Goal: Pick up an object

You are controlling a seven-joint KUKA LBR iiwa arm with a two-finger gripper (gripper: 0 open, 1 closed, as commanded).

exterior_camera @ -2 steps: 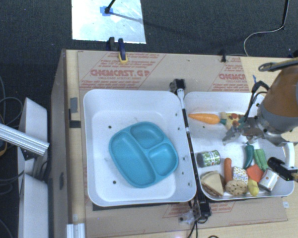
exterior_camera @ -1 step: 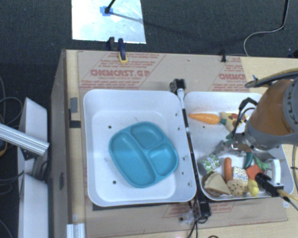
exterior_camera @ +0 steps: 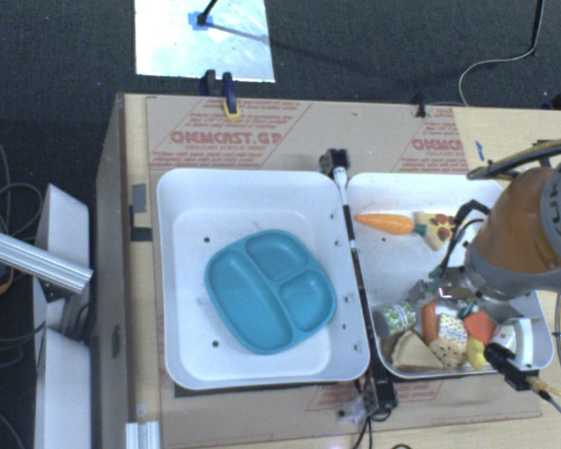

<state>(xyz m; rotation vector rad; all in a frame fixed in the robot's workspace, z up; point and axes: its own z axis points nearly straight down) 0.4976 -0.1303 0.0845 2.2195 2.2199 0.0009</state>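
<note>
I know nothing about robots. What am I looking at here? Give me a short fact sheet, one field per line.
Left bin: shallow white bin holding a blue plastic divided tray
Right bin: shallow white bin with an orange toy carrot near its far wall and a pile of small toy foods in its near corner
Arm: grey arm with orange band reaching in from the right
Hand: hand low over the pile
Grasp: cannot tell

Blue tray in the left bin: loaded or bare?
Bare: the blue tray lies flat in the left bin, its three compartments showing nothing inside.
</note>
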